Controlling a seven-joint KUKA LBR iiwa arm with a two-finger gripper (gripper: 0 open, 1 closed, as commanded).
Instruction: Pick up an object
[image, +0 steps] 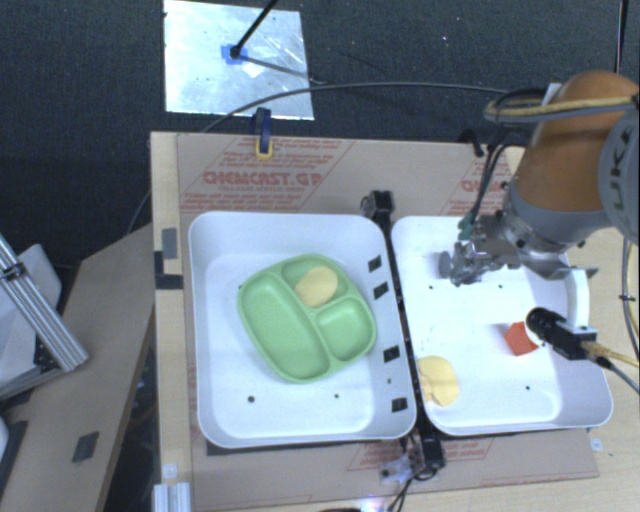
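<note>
White plastic bins lie side by side, and the gripper (458, 265) hangs over the upper left part of the right bin (500, 400), its metal fingers pointing down and leftward; whether the jaws are parted or closed cannot be told from this slant, and nothing is visible between them. Candidate objects lie below the jaws in this view: a pale yellow lump (439, 380) near the bin's lower left corner, well apart from the jaws, and a small orange block (519, 339) down and to their right, just beside a black fitting (556, 333) on the arm's cabling. A second yellow piece (317, 286) sits to the jaws' left, in a compartment of the green divided plate (290, 340) in the left bin (215, 400). To grasp well, the gripper should probably centre over one object and descend straight (the yellow lump offers clearer access, judged from its open surroundings). Grey-and-orange arm (570, 150) enters from the right, wrist bent steeply downward over the bin.
</note>
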